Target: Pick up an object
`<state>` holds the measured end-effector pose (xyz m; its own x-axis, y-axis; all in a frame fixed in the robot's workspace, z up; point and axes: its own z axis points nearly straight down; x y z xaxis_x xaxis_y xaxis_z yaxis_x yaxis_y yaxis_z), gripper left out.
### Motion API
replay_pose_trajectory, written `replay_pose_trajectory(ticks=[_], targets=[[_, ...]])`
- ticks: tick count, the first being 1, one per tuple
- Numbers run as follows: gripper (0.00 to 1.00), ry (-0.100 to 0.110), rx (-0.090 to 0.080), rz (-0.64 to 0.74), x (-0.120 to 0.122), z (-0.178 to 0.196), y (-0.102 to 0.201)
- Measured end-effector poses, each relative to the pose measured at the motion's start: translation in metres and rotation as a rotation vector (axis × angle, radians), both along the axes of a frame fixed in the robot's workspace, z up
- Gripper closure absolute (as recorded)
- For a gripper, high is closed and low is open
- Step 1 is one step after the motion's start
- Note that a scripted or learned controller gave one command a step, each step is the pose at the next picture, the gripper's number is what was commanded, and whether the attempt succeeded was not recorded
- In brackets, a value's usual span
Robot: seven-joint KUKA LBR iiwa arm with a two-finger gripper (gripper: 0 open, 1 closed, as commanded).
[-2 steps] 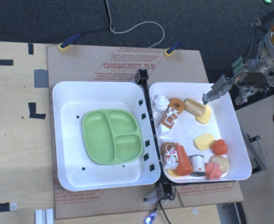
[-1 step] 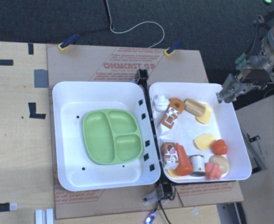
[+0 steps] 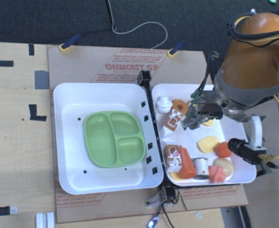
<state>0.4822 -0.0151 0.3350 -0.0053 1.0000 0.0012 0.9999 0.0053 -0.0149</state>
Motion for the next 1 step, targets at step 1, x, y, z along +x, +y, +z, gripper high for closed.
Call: replay_pose_trajectory(ticks=[1], targets=[[1.0, -0.02, 0.001, 0.003, 0.0018, 0.0677, 0.0555]])
